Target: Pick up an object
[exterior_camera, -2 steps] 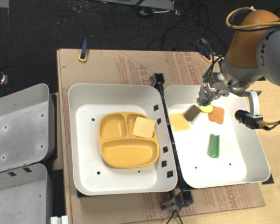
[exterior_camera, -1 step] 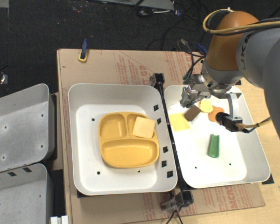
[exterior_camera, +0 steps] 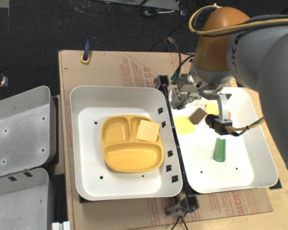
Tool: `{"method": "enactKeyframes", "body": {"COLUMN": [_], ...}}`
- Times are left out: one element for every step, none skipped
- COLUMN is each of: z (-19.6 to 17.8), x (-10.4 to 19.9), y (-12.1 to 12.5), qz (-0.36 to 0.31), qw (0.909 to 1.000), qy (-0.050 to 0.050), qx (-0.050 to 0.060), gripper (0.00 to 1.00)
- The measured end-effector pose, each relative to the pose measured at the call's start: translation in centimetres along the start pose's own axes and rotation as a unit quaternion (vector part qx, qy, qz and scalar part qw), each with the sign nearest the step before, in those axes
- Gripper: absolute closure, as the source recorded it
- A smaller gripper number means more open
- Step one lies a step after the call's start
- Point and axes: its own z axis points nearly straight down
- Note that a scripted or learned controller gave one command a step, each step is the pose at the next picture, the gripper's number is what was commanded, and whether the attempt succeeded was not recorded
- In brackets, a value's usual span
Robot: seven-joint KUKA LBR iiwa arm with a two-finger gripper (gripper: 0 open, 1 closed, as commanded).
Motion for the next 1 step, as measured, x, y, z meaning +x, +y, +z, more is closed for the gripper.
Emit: {"method": "enactKeyframes", "body": {"z": [-1.44], "x": [5.01], "y": [0.27], "qz": [0.0], "qw": [1.0], "qy": [0.0], "qx": [0.0], "gripper": [1.0]}}
